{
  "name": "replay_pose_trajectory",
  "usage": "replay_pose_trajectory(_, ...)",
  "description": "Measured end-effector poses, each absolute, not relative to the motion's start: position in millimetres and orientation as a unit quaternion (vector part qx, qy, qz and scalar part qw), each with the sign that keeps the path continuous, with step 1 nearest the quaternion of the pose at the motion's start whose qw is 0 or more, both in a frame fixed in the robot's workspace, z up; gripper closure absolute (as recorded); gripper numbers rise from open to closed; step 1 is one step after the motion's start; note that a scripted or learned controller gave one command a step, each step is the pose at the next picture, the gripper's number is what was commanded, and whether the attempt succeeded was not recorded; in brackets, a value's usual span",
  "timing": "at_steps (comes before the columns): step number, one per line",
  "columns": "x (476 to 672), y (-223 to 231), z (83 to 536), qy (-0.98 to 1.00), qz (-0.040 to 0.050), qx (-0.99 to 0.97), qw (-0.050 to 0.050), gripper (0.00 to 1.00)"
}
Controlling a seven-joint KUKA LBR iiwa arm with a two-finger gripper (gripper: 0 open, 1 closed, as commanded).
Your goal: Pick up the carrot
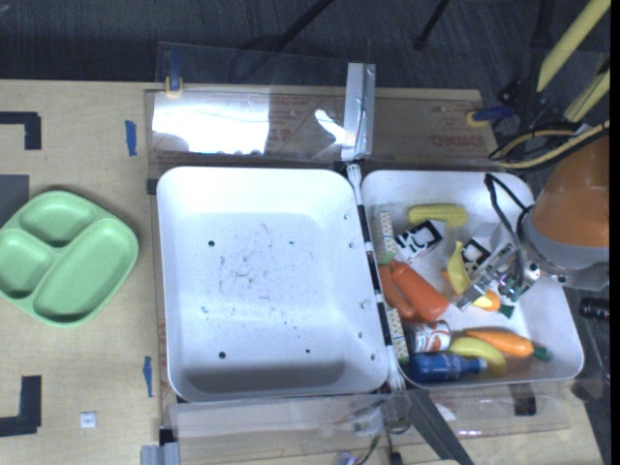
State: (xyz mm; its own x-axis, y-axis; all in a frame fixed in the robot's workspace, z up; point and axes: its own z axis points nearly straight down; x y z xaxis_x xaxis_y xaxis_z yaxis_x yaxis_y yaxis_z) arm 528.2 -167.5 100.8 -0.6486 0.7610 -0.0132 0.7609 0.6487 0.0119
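Pincer [492,284] hovering in right bin [562,303], grip state: cannot tell.
Approaching; carrot [506,340] lying at 5 o'clock, needing descent.

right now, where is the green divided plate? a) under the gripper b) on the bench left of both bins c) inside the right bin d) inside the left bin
b: the green divided plate lies on the wooden bench, left of the left bin, while the gripper hangs over the right bin far across the view.
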Motion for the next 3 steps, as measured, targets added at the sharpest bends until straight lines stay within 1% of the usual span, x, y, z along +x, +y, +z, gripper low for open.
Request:
replay_pose_trajectory(1, 527.1, -167.3, 98.5, 0.908, 0.0022, 0.419, 0.006, 0.0)
replay_pose_trajectory(2, 536.6, -203.0, 99.6, 0.822, 0.0003, 0.57, 0.002, 0.0)
replay_pose_trajectory(3, 537.3, -203.4, 109.7, 0.821, 0.0009, 0.57, 0.004, 1.0)
